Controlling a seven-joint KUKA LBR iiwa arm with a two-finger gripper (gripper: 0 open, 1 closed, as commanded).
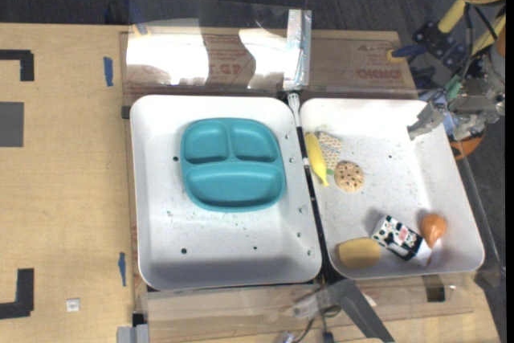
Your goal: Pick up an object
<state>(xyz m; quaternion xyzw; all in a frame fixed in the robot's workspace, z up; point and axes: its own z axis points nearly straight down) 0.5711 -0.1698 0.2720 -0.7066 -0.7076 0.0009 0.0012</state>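
Objects sit in right bin [450,173]: banana [316,158] & cookie [348,175] nr divider, carton [399,237], orange thing [434,227], yellow lump [359,252] at front. Gripper [424,123] over far right edge; opening unclear.

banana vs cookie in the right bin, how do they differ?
The banana is long and narrow; the cookie is round and flat. The banana is plain yellow; the cookie is tan with dark specks. The banana lies along the bin's left wall beside the divider; the cookie sits just to the banana's right, further into the right bin. Both lie in the upper left part of that bin, away from the hand.
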